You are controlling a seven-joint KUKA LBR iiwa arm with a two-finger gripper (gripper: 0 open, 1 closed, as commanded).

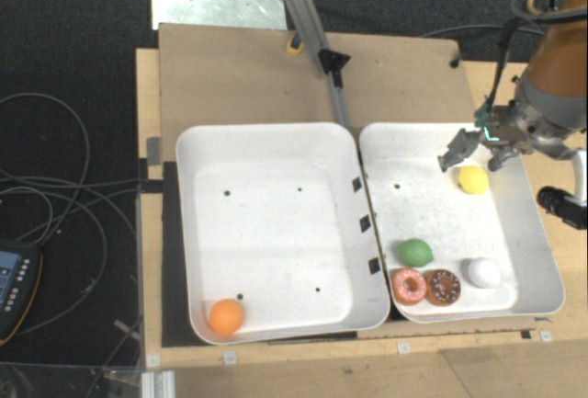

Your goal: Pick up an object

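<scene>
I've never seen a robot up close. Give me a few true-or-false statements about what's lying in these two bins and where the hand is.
1. The orange ball lies in the left bin. True.
2. The hand hangs over the left bin. False: it is over the right bin, beside the yellow ball.
3. Two doughnuts, pink and brown, lie side by side. True.
4. The green ball sits at the right bin's far edge. False: it is toward the near edge, just above the pink doughnut.
5. A white ball lies right of the brown doughnut. True.

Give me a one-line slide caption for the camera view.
The arm's open hand hovers beside a yellow ball in the right bin.
</scene>
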